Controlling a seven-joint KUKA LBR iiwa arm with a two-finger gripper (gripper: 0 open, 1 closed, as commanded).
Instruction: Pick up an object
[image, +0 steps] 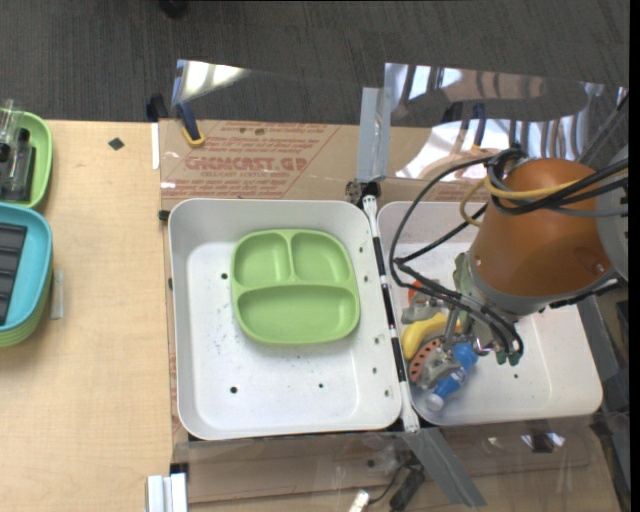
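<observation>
Orange-banded arm (540, 230) fills the right bin's (570, 385) upper half, nearest the lens. Gripper (470, 335) hangs below it over the bin's left edge; grip state cannot be told, cables and wrist hide it. Small clutter just beneath and left: yellow piece (422, 332), blue bottle (450, 383) lying slantwise toward the near-left corner. Left bin (200, 400) carries a green divided plate (295, 285), well apart.

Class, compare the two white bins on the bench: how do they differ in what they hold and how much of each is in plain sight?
The left bin holds one green divided plate, lying flat; the right bin holds a cluster of small objects. The left bin is open to view; the arm overhangs the right bin. Both are shallow and white.
</observation>
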